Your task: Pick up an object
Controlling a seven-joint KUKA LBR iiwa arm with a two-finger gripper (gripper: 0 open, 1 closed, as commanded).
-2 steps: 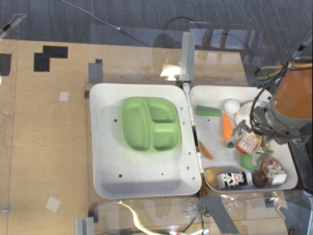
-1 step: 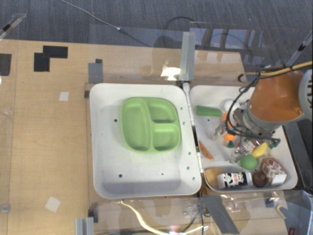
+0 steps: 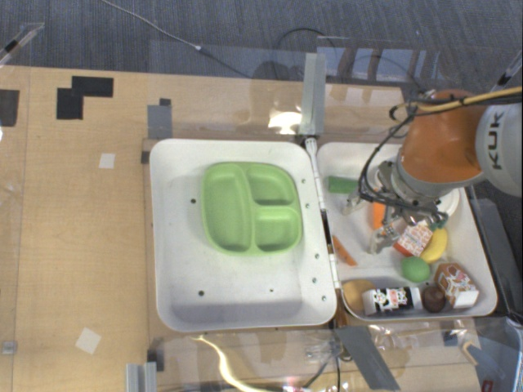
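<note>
My gripper [image 3: 395, 228] hangs low in the right bin [image 3: 472, 219], under the orange band of the arm. It is right over a red and white packet [image 3: 414, 240], with an orange carrot [image 3: 376, 214] just to its left. A yellow banana [image 3: 438, 245] and a green lime [image 3: 414, 269] lie just right of and below the packet. The wrist hides part of the packet and whatever lies beneath it.
A green divided plate [image 3: 248, 207] sits in the left bin [image 3: 180, 284]. The right bin also holds a green block [image 3: 341, 184], a small orange piece [image 3: 345, 252], a black and white bottle [image 3: 391, 300], a brown ball [image 3: 433, 299] and a small box [image 3: 456, 284].
</note>
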